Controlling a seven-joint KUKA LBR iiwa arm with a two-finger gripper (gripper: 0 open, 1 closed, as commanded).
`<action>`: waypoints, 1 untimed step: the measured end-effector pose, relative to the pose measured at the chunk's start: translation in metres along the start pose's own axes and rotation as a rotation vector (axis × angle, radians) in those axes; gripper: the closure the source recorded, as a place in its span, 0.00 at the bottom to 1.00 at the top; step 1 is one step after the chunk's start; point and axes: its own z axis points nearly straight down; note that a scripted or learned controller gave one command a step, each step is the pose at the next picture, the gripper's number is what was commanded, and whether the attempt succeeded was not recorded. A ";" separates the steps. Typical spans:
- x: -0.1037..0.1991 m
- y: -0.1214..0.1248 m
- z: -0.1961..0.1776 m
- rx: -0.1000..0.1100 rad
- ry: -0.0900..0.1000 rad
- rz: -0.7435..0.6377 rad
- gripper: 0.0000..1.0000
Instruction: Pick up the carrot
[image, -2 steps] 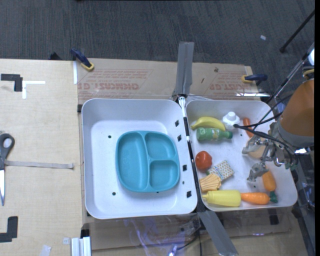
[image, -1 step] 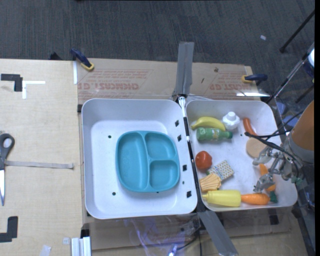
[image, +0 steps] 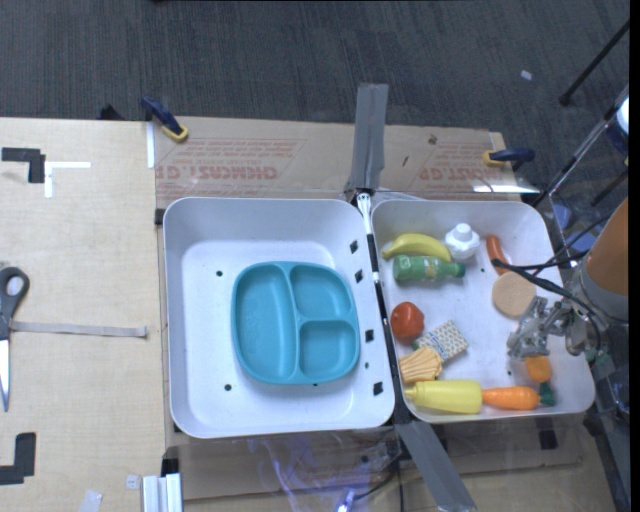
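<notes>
The carrot (image: 510, 398) is a small orange toy lying flat along the front wall of the right bin (image: 470, 212), its left end touching a yellow bottle-like toy (image: 445, 397). My gripper (image: 528, 336) hangs low at the right side of that bin, a little behind and to the right of the carrot, and apart from it. A small orange piece (image: 540, 368) lies between the gripper and the carrot. The grey arm with its orange band (image: 610, 262) comes in from the right edge.
The right bin also holds a banana (image: 416, 245), a green bottle (image: 425, 268), a white knob-shaped toy (image: 461, 240), a red-orange sausage (image: 497, 252), a tan disc (image: 514, 295), a tomato (image: 407, 320), a cracker (image: 446, 340) and fries (image: 420, 364). A teal divided plate (image: 296, 322) sits in the left bin.
</notes>
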 end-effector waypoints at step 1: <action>-0.025 0.062 -0.044 0.000 0.006 0.162 1.00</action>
